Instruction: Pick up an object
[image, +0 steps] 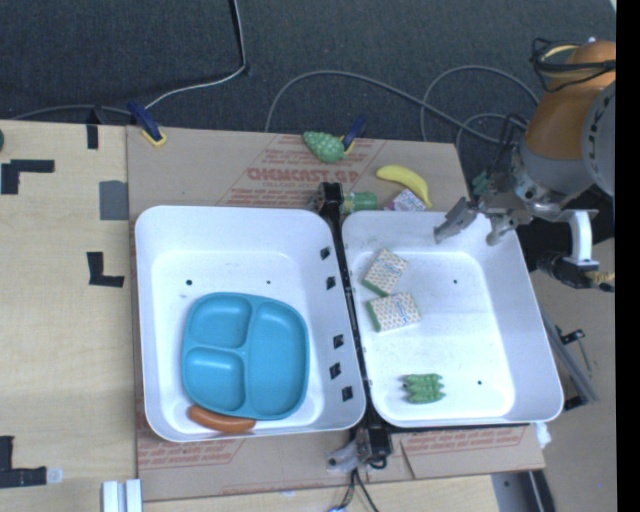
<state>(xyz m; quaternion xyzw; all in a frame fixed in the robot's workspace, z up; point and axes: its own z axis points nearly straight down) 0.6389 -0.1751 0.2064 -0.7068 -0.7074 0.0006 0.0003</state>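
Observation:
My gripper (473, 229) hangs over the far right edge of the right bin (520, 300), its two fingers spread open with nothing between them. In that bin lie two patterned sponge blocks, one (386, 271) near the far left and another with a green edge (396, 313) just in front of it. A green pea pod (422, 388) lies near the bin's front. All three sit well to the left and front of the gripper.
The left bin (160, 300) holds a blue divided plate (245, 354) and an orange sausage (220, 420) at its front. Behind the bins on the cardboard lie a yellow banana (403, 181), a green toy (324, 145) and a small packet (408, 202). Cables run across the back.

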